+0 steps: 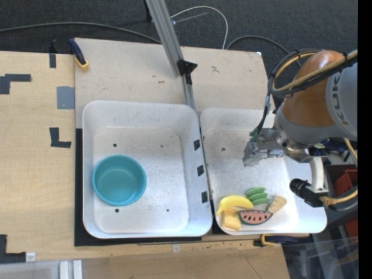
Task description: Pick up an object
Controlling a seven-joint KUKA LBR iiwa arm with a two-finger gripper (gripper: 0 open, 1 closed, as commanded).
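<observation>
A pile of toy food lies at the near edge of the right bin (232, 127): a yellow banana (233, 203), a watermelon slice (255, 217), a green pea pod (256, 193), a yellow block (231, 222) and a tan piece (277, 204). My gripper (254, 155) hangs over the middle of the right bin, a little beyond and above the pile, with nothing visible in it. A teal bowl (119, 180) sits in the left bin (139, 112), toward its near left corner.
A grey metal pole (168, 31) slants from the top down to the divide between the bins. Cables (203, 13) run across the dark floor behind the bench. The wooden bench top (35, 132) stretches left of the bins.
</observation>
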